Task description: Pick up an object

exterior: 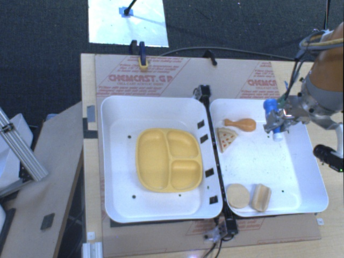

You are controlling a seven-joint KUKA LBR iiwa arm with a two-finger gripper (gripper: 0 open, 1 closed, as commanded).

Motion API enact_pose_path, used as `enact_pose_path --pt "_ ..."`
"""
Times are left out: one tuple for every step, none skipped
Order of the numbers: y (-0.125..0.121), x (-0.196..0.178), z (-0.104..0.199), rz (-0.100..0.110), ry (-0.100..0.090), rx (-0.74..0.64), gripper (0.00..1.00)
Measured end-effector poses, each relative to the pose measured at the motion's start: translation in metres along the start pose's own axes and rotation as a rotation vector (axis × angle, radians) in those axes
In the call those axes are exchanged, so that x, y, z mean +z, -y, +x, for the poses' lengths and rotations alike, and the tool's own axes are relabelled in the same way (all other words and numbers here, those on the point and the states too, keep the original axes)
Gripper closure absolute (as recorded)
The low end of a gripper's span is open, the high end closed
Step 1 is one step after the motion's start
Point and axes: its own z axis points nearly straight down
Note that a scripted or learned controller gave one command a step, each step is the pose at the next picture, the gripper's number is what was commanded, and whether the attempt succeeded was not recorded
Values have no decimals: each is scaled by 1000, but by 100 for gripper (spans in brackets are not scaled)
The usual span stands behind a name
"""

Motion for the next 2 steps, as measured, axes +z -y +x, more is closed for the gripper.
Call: enact_pose_path --pt "-19 9 44 5 -1 -3 100" --pt "-33 9 96 5 -3 -5 100"
